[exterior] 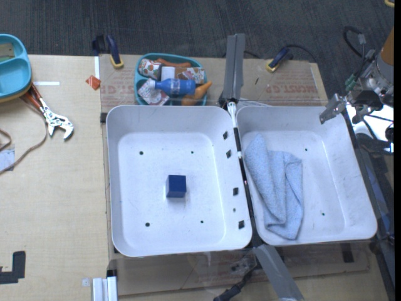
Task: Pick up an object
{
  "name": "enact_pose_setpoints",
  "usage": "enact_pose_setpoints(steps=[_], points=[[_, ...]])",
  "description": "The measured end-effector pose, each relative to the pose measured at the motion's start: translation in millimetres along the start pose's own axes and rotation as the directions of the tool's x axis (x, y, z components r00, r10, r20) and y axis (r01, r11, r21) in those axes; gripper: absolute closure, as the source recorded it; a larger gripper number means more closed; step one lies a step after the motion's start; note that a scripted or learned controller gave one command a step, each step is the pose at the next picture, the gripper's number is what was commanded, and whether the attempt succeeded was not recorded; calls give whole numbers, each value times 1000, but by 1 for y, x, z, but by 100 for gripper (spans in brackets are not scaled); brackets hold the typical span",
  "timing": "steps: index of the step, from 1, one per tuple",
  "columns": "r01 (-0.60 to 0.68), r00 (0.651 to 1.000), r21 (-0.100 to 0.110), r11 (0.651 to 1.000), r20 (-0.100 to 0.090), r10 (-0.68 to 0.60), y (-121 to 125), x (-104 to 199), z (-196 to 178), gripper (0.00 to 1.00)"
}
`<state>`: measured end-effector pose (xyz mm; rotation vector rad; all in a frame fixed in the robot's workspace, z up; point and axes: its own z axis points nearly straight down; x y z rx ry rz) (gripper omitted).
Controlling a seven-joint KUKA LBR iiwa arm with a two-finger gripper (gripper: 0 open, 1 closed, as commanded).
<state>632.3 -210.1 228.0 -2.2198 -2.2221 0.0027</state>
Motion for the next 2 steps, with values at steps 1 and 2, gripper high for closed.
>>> enact_pose_setpoints(steps=[1, 2], points=[[-113, 994, -1, 994, 0, 113, -17, -11, -14, 0], [-369, 929, 1, 929, 0, 369, -55, -7, -22, 0]])
